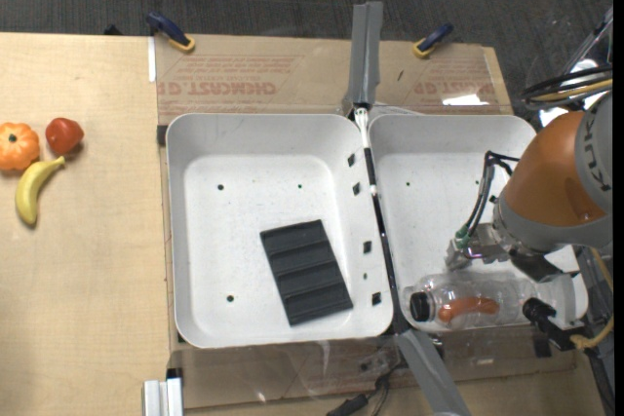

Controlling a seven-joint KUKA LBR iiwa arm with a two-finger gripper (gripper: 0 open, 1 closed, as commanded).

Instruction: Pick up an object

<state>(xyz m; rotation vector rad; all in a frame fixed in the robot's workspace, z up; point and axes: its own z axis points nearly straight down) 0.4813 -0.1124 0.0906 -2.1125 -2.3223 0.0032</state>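
Dark carpet lay beyond the pale wooden table [78,307], where brown cardboard [253,78] sat under two white bins. Inside the right bin [429,161], a clear plastic bottle [468,302] lay along the near wall, its black cap pointing toward the left bin [195,209]. Whether the end effector [478,248], just above the bottle, was clenched or released could not be told.

Clear glossy plastic bottle [468,302]; matt black ribbed block [305,271]; smooth white plastic bins [190,209].
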